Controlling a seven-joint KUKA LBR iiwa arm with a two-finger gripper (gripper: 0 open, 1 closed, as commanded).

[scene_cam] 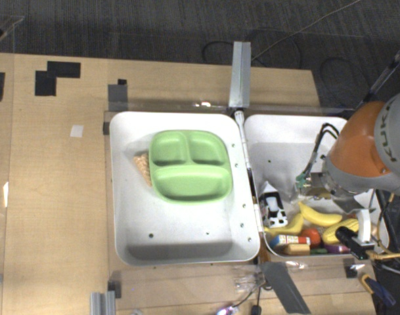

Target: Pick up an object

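In the right bin (278, 133), the gripper (309, 188) hangs low over a heap of toy food crowded at the near edge, just above a banana (321, 215), likely lining up a pick, though its grasp state cannot be told.

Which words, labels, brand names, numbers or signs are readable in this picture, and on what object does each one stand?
"KU": large dark letters on the grey arm at the right edge; the word is cut off by the edge of the picture.
Black and white carton in the right bin: it carries print, too small and blurred to read.
Small box with a red end among the toy food: any label is too blurred to read.
Nothing else carries readable text.
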